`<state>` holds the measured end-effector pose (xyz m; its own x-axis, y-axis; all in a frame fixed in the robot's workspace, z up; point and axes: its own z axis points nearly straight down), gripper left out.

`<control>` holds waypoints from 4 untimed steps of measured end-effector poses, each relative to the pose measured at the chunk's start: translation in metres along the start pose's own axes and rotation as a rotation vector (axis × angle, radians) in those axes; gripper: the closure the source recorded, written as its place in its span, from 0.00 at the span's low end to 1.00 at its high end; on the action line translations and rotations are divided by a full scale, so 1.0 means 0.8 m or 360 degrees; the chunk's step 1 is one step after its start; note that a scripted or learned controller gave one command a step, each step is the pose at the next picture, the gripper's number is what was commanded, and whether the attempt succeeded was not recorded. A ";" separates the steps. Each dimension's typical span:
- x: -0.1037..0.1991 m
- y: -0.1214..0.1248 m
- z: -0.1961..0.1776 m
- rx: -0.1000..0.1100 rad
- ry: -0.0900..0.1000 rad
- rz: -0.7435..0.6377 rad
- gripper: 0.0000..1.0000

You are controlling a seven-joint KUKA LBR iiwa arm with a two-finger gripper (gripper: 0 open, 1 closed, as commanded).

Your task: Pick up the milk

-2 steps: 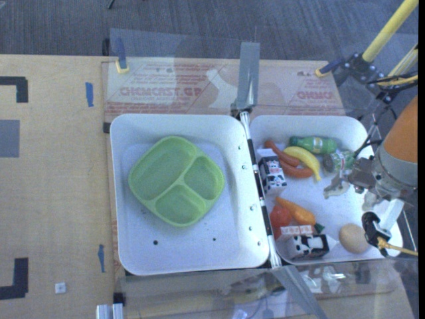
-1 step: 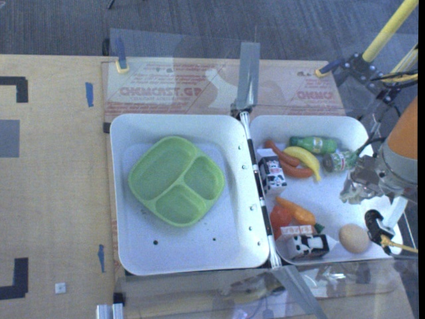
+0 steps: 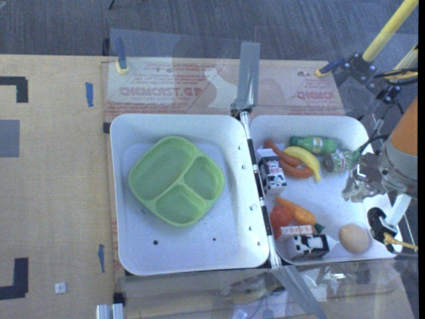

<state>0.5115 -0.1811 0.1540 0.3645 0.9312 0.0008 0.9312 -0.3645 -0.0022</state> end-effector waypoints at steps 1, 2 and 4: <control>0.101 -0.058 -0.085 -0.0001 -0.0001 0.0242 1.00; 0.102 -0.058 -0.097 0.0000 -0.0003 0.0237 1.00; 0.120 -0.090 -0.149 0.0000 -0.0004 0.0690 1.00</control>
